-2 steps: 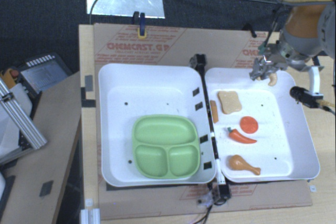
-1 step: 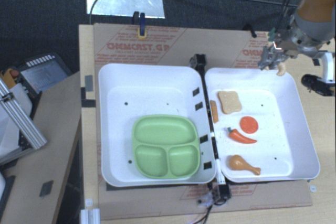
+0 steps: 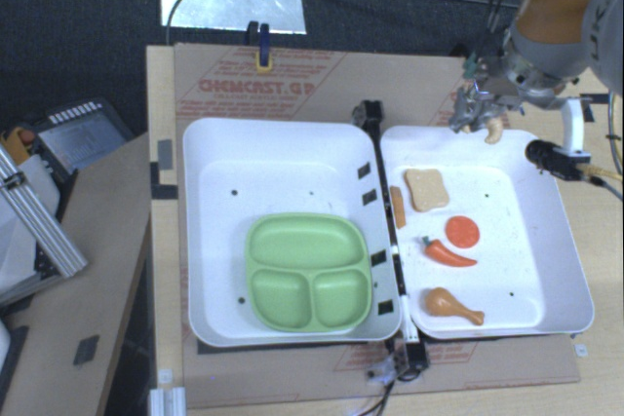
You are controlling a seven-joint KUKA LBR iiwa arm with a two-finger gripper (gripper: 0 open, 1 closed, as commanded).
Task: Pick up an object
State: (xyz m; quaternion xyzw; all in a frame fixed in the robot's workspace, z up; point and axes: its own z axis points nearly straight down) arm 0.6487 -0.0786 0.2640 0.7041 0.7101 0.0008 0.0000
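- The claw (image 3: 475, 112) hangs over the far rim of the right bin (image 3: 561, 209), at its upper edge, well apart from most of the food below.
- A small tan piece (image 3: 494, 131) sits just beside the claw tip; whether it is pinched between the fingers or merely lying at the rim I cannot tell, and the finger gap is too small and blurred to judge.
- Candidate things lie in the right bin: a bread slice (image 3: 426, 189), a red tomato slice (image 3: 462, 231), a chili pepper (image 3: 448, 254), a drumstick (image 3: 450, 305) and a thin sausage (image 3: 398, 207) hard against the divider.
- The green tray (image 3: 307, 270) rests in the left bin (image 3: 210, 209) (too broad for a two-finger grasp, I'd judge).
- To do this step well: confirm the tan piece is actually held before lifting; otherwise pick a piece with room around it, such as the chili pepper, and close across its narrow width.
- The sausage looks risky, crowded by the wall.
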